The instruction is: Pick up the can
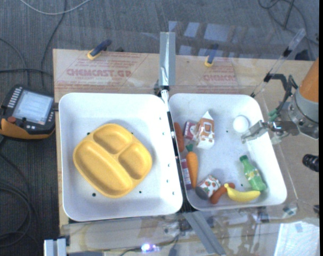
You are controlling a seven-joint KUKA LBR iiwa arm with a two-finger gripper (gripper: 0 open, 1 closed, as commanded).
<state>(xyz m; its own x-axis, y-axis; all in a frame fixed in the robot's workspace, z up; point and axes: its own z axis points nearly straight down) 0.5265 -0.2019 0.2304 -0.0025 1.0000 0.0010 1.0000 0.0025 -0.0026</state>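
The can (189,128), as best it can be made out, is the small red and white item in the upper left part of the right bin (225,98); it touches the left side of the white carton (206,130), and a long red piece (177,136) lies between it and the bin's left wall; its long axis is too small to read; a slim cylinder (186,174) lying along that wall lower down could be taken for it instead. Below it a carrot (192,161) points up toward it, so the near side is crowded; the far side, toward the bin's upper wall, looks open. The end effector (257,128) hangs over the bin's right part, just beside a white ball (240,123); whether it is open or closed cannot be told, and nothing is seen in it. The can lies to its left in the view, across the bin, with the carton between; the likely move is a traverse over the carton and a descent from above. The left bin (71,196) holds a yellow tray (112,159), well apart.
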